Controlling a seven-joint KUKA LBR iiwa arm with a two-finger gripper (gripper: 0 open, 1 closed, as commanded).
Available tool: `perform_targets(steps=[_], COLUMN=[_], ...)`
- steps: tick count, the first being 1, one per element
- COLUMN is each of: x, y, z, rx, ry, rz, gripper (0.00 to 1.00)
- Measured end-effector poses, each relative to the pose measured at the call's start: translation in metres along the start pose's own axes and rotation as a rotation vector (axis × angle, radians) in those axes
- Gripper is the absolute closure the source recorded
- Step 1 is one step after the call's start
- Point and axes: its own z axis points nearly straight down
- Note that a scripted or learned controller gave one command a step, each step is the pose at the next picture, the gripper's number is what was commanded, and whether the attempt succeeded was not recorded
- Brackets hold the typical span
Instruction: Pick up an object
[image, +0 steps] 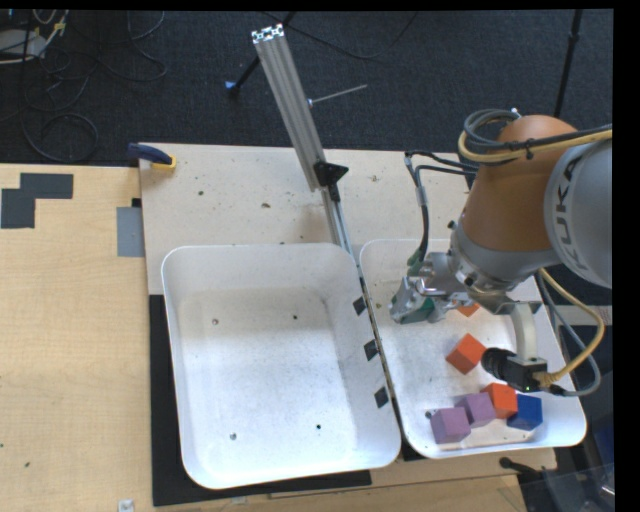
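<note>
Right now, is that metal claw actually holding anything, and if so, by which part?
It cannot be told. The claw hangs low over the right white bin, with a small green thing at its tip, but whether the claw grips it is unclear.

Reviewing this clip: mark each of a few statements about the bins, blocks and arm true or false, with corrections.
1. The coloured blocks lie in the right white bin. True.
2. The two purple cube blocks sit at the far end of that bin. False: they sit at its near end, beside the small orange block and the blue cube block.
3. The larger orange cube block lies apart from that cluster. True.
4. The two-finger gripper hangs over the left white bin. False: it is over the right bin's far part.
5. The grey arm's wrist band is green. False: orange.
</note>
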Motion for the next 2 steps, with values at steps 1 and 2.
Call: perform_targets(steps=[1,2], x=[0.055,0.112], y=[-0.021,-0.025], z=[0.002,-0.003], rx=[0.002,0.0], ry=[-0.001,-0.001], rz=[0.0,-0.001], gripper=[1.0,1.0])
